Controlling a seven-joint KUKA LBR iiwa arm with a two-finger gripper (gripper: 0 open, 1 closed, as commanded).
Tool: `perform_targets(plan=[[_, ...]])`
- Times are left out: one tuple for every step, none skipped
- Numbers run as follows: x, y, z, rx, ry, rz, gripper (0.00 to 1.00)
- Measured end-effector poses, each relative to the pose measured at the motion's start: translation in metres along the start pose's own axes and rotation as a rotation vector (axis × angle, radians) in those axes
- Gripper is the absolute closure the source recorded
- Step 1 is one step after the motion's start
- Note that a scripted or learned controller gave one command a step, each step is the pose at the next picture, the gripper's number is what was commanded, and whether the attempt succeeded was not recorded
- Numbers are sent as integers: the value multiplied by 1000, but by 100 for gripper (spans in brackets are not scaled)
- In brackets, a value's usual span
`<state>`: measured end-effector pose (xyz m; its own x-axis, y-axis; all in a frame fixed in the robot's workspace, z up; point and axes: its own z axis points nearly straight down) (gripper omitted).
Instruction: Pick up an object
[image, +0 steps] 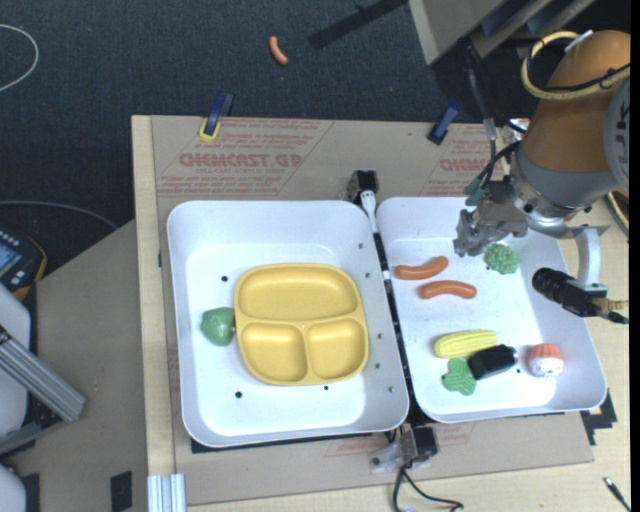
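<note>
1. Nothing is picked up yet: the toy foods all lie on the floor of the right bin (575, 385), the nearest being the green broccoli (502, 260) and two sausages (421, 268).
2. The gripper (478, 237) hangs low at the bin's far side, just beside the broccoli; whether it grasps anything I cannot tell.
3. The arm (570, 140) reaches in from the right, wrist pointing down.

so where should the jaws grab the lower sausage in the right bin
Probably across the middle of the lower sausage, coming straight down from above. It lies flat and long, running left to right, so the jaws should close across its narrow width. There is bare bin floor in front and behind; the upper sausage lies apart.
</note>
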<state>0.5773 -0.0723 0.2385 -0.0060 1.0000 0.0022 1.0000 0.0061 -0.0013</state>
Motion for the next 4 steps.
perform_targets(plan=[[25,9,16,2,-1,3,100],[8,-6,16,2,-2,8,100],[22,5,4,-5,-3,4,100],[20,6,22,2,-2,6,100]])
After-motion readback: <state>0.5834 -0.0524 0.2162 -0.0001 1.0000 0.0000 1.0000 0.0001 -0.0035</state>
